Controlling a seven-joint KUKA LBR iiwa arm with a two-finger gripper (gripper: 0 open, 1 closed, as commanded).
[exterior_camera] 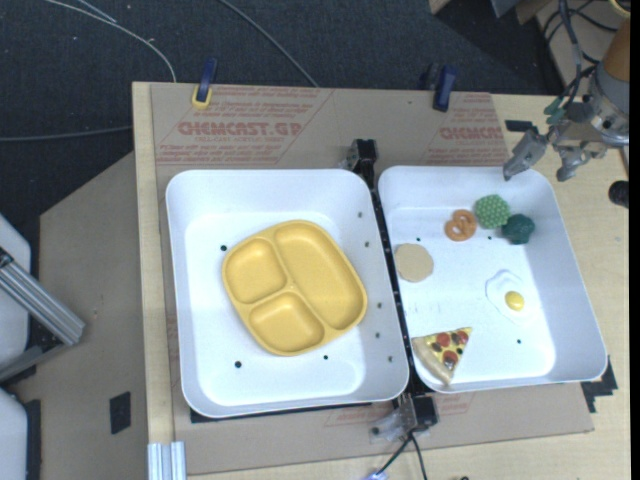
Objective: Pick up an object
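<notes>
Scattered across the floor of the right shallow white bin (570, 298): six small toy foods, any of them a candidate for picking. Nearest the far rim, a light green bumpy broccoli floret (491, 210), with a darker teal-green leafy clump (518, 229) touching it on the near-right side. Just left of the floret, a small orange-brown pretzel ring (461, 225). Nearer the bin's left wall, a flat round tan cookie (413, 262), apart from the pretzel. Toward the middle right, a white fried egg with yellow yolk (508, 293), lying flat. At the near-left corner, a wedge of pizza with red and dark toppings (444, 349), resting against the rim.

Above the far right corner of that bin, over its rim and the bench beyond, the grey two-finger gripper (545, 164), fingers spread apart with nothing between them; one fingertip (519, 161) pointing down toward the bin's far edge, well apart from the broccoli.

In the left shallow white bin (190, 218): a yellow plastic three-compartment tray (292, 286), turned at an angle, compartments bare.

Beneath both bins, a brown cardboard sheet with red printed lettering (240, 123), held at its far edge by a blue-and-yellow clamp (206, 81) and a blue clamp (443, 85).
</notes>
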